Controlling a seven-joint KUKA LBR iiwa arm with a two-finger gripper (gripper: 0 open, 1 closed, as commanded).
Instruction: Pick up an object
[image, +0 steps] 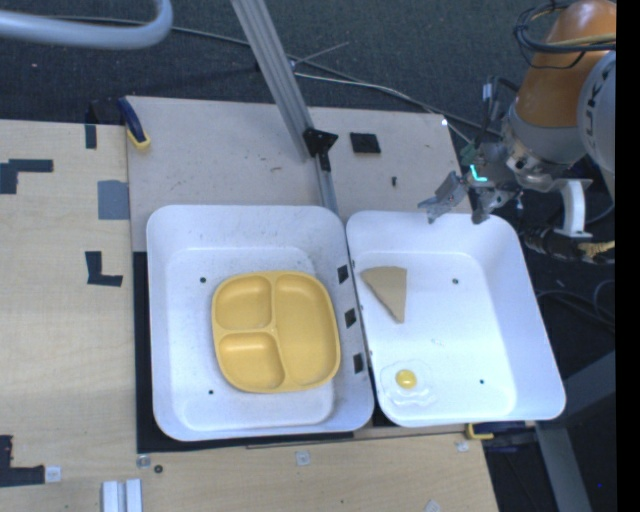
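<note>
Right bin (520, 330) holds two items: one tan wedge (388, 291) near its left wall and one fried egg (408, 383) at the front. Left bin (165, 300) holds one yellow divided plate (275, 331), three compartments. No legible writing. Gripper (458, 201) over the right bin's far rim, fingers spread, nothing between them.

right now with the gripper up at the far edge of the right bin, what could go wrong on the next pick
1. The gripper hangs over the right bin's far rim, so a straight descent may hit the rim.
2. The fried egg lies flat near the near wall; fingers may slide over it or hit the wall.
3. The tan wedge sits close to the left wall and looks thin, so a grasp could just push it away.
</note>
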